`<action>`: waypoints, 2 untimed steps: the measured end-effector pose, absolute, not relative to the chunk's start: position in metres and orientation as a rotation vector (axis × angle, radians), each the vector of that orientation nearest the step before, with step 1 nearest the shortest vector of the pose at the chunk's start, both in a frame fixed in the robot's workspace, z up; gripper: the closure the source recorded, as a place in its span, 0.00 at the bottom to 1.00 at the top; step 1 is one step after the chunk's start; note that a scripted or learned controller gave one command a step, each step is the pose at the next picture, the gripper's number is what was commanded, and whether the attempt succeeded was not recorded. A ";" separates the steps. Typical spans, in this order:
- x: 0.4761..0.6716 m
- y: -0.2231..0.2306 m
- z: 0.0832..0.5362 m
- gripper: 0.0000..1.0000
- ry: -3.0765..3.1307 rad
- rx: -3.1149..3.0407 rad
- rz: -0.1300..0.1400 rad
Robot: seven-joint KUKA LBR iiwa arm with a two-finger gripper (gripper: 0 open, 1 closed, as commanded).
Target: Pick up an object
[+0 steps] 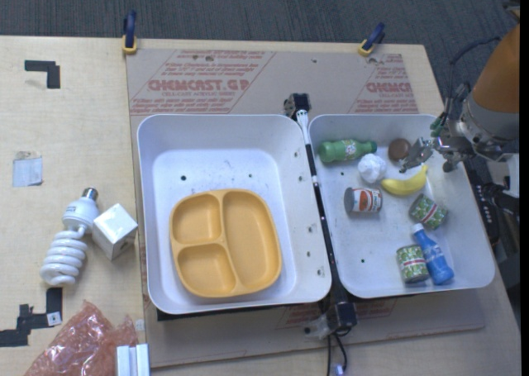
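The gripper (430, 151) hovers over the right bin (364, 271), fingers spread and holding nothing, just above the banana (405, 184), which looks light, smooth and curved, best pinched across its thick middle.

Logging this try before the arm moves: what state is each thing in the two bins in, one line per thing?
Yellow divided plate: flat in left bin, compartments bare.
Green bottle: on its side.
Red can: on its side.
Banana: lying flat.
Blue bottle: lying down.
Green can: beside the blue bottle.
Gripper: above right bin's far edge.
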State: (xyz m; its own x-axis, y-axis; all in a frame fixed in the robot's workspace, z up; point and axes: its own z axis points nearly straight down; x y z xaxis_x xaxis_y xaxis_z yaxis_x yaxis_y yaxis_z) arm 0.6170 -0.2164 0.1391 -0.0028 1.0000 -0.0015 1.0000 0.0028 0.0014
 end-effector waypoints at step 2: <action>0.659 -0.205 0.118 0.00 2.224 2.216 -0.001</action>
State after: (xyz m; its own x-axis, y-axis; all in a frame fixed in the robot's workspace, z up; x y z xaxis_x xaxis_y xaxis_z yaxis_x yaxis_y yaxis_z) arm 0.6593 -0.2048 0.1181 -0.0035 1.0000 -0.0017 1.0000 0.0035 0.0009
